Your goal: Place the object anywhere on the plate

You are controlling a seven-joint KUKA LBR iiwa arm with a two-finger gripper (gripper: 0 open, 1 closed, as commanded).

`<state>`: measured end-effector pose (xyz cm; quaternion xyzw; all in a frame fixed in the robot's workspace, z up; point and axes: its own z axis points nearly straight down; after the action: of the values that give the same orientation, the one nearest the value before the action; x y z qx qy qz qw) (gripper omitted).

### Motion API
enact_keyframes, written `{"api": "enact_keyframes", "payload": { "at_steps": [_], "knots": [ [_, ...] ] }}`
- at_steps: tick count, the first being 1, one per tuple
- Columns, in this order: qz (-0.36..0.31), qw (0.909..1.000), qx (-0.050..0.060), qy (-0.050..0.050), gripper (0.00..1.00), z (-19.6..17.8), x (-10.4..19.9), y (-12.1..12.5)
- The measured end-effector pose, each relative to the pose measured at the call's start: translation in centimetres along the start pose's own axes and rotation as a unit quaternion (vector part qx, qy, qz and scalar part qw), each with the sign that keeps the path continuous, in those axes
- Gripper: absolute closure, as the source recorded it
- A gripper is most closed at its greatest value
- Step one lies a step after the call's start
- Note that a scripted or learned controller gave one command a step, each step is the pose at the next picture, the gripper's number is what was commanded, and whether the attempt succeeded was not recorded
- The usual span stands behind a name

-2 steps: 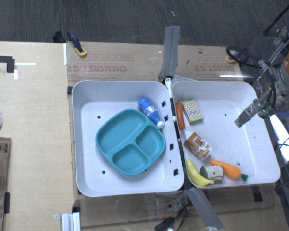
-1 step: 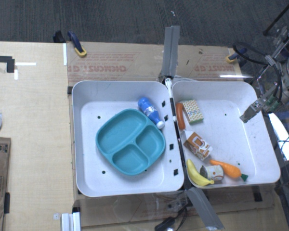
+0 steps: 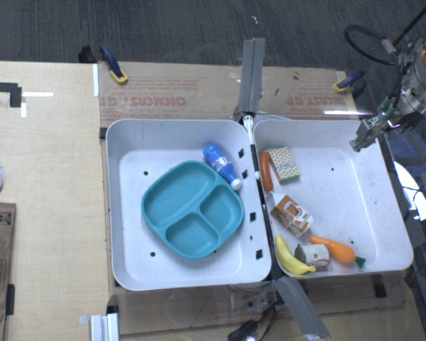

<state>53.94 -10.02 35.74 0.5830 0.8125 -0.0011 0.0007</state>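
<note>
A teal plate (image 3: 188,190) with three compartments lies in the left bin (image 3: 125,190), and nothing rests on it. A blue bottle (image 3: 220,163) with a white cap lies just off the plate's upper right rim, against the bin's right wall. My gripper (image 3: 362,135) hangs over the far right corner of the right bin (image 3: 344,183), well away from the plate and from every object. I see nothing in it.
In the right bin lie a red sausage (image 3: 265,171), a green-and-yellow block (image 3: 285,164), a brown-and-white carton (image 3: 292,215), a banana (image 3: 291,258), a small can (image 3: 317,256) and a carrot (image 3: 337,249). A grey post (image 3: 251,77) stands behind the bins.
</note>
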Motion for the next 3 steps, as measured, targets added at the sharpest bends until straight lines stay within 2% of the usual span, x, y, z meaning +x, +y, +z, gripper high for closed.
{"api": "enact_keyframes", "payload": {
  "at_steps": [1,2,3],
  "knots": [
    [0.054,0.9985,0.001,0.001,1.00,2.2,-2.3,-1.6],
    [-0.002,1.0000,0.000,0.000,1.00,2.0,-6.4,-0.4],
    [-0.035,0.9994,0.000,0.000,1.00,2.5,-10.3,-1.0]
  ]
}}
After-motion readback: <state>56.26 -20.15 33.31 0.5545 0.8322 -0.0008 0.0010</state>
